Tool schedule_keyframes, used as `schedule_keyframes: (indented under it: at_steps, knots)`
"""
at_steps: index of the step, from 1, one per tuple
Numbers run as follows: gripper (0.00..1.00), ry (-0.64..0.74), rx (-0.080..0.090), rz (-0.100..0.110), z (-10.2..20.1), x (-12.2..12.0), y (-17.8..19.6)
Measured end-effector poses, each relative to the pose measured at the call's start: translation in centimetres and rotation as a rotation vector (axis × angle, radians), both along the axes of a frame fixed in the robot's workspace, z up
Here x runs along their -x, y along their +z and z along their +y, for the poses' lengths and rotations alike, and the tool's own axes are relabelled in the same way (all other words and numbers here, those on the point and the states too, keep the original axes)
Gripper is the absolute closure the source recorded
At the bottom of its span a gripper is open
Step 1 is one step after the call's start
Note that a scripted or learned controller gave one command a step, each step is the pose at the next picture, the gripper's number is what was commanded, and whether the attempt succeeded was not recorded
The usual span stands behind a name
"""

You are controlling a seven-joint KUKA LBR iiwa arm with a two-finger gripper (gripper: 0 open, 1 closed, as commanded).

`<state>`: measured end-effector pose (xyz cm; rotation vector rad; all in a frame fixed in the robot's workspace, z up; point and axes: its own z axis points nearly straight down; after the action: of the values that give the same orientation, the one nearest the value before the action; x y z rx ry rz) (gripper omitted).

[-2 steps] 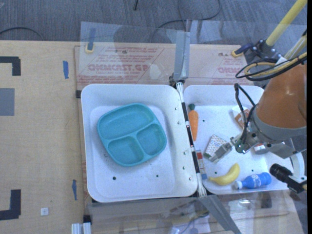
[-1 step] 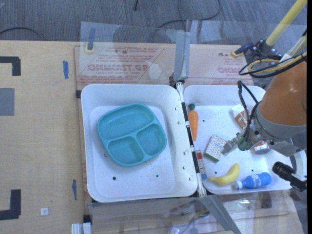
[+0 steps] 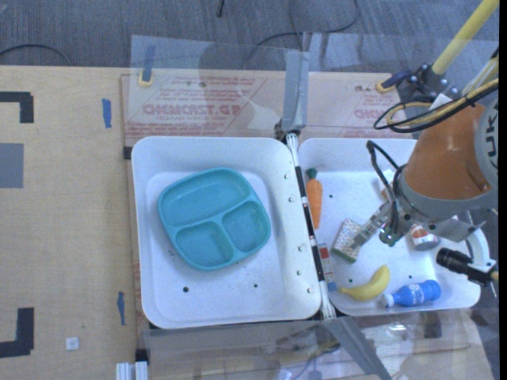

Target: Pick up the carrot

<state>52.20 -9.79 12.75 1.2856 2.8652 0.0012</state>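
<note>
The carrot lay tight against the left wall of the right bin, so that wall blocked its left side; its right side was open floor. Toward the front edge, a small box, a banana and a blue bottle crowded the floor. The arm overhung the right edge. The left bin held 1 teal plate at centre.

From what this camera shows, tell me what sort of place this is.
Probably a robotics lab test bench, not a kitchen. Two white bins sit on a wooden bench marked with tape; toy-like food such as a carrot and banana lies beneath a cabled grey-and-orange arm.
</note>
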Motion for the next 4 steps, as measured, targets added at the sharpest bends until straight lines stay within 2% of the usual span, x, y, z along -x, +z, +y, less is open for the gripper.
schedule_keyframes:
  at_steps: [1,2,3,4]
  knots:
    - [1.00,-0.184,0.001,-0.001,3.8,3.4,8.0]
    - [1.00,-0.317,0.001,-0.001,6.8,4.2,12.7]
    - [1.00,-0.598,0.001,-0.002,6.6,4.2,13.6]
    - [1.00,-0.628,0.000,0.003,8.8,4.3,9.9]
